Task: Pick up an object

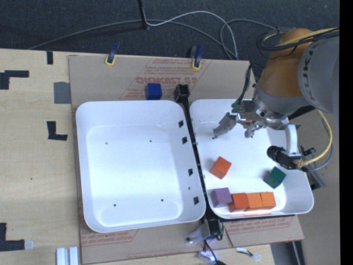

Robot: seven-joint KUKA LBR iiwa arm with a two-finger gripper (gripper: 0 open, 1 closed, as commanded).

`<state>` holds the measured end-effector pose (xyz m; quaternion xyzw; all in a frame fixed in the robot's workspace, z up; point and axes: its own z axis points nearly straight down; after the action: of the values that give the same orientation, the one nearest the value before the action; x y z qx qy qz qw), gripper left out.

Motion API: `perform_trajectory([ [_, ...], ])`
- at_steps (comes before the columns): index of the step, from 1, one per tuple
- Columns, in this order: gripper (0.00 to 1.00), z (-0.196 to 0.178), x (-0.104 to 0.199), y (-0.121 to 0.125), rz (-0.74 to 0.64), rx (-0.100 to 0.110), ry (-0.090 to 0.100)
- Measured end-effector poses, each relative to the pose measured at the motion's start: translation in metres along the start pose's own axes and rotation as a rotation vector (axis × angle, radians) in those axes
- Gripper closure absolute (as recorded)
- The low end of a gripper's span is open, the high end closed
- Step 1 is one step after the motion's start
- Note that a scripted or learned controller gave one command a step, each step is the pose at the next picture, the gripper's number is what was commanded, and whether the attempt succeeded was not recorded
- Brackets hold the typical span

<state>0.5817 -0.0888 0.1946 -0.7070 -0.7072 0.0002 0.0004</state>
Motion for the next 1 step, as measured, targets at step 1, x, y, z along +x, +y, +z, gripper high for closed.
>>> perform_trajectory([
  [1,0.0,0.0772,-0.0016,-0.0517,0.001,0.007,0.0],
])
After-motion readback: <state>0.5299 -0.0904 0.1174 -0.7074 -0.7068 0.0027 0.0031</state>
